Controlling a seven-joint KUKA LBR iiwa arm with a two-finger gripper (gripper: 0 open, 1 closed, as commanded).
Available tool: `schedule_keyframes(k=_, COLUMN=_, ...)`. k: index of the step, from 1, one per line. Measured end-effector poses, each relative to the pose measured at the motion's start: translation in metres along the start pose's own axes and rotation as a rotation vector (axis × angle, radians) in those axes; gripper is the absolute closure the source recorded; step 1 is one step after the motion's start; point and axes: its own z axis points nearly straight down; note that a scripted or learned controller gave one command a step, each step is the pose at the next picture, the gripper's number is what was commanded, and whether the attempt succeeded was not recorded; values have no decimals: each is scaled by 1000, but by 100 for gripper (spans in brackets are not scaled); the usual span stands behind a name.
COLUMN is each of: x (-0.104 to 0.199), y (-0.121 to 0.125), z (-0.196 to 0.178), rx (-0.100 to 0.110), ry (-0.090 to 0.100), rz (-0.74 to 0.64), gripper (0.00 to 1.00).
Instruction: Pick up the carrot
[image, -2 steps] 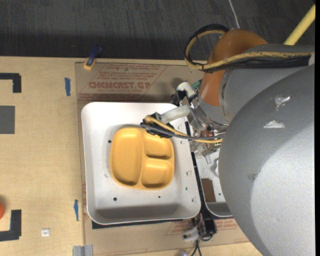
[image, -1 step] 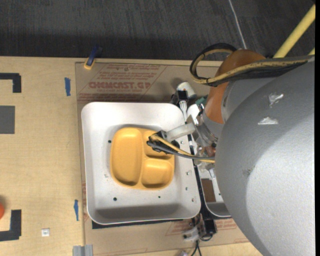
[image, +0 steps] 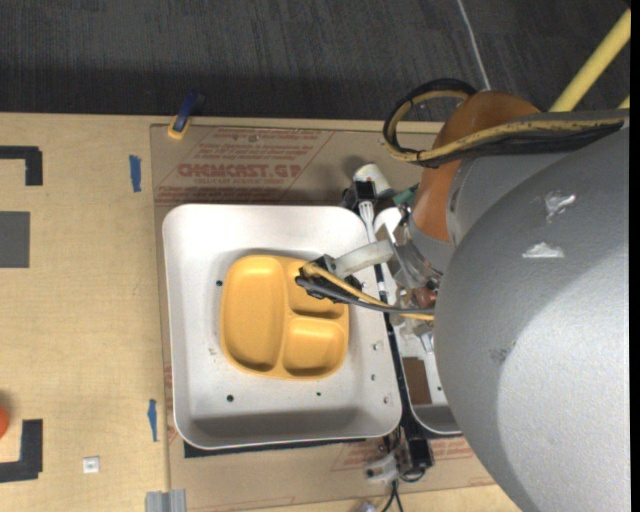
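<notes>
The fingers are hidden under the wrist, where it hangs over the right rim of the left bin (image: 200, 400), and we cannot tell whether they are open or closed, or whether anything sits between them. Above that spot we see the orange band (image: 435, 205), and from it the grey arm (image: 540, 300) swells toward the lower right of the view, covering nearly all of the right bin (image: 435, 425), of which we see just a strip of its left rim. We cannot tell where the carrot lies. In the middle of the left bin lies a yellow divided plate (image: 265, 320), flat on the white floor, with one long compartment on its left side and a smaller one at its lower right. The two bins stand side by side, their rims nearly touching, on a cardboard sheet (image: 240, 165) printed with red lettering, which lies on the pale bench (image: 80, 300). On the bench we note short blue tape marks (image: 135, 172) along the sheet's left edge, black corner markings (image: 22, 165) farther left, and a small orange-red shape (image: 3, 421) cut off by the view's left edge; we cannot tell what it is. Beyond the bench, at the top, runs dark carpet (image: 250, 50), and a yellow pole (image: 595, 60) slants across the upper right corner.
</notes>
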Motion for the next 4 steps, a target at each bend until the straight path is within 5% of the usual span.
schedule_keyframes(k=1, x=1, y=0, z=-10, rx=0, ry=0, rz=-1, gripper=100)
schedule_keyframes(k=2, x=76, y=-24, z=18, rx=-1, ry=3, rz=0, gripper=100)
schedule_keyframes(k=3, x=70, y=-68, z=1, rx=-2, ry=3, rz=-32, gripper=100)
schedule_keyframes(k=4, x=153, y=-106, z=31, rx=-2, ry=3, rz=-113, gripper=100)
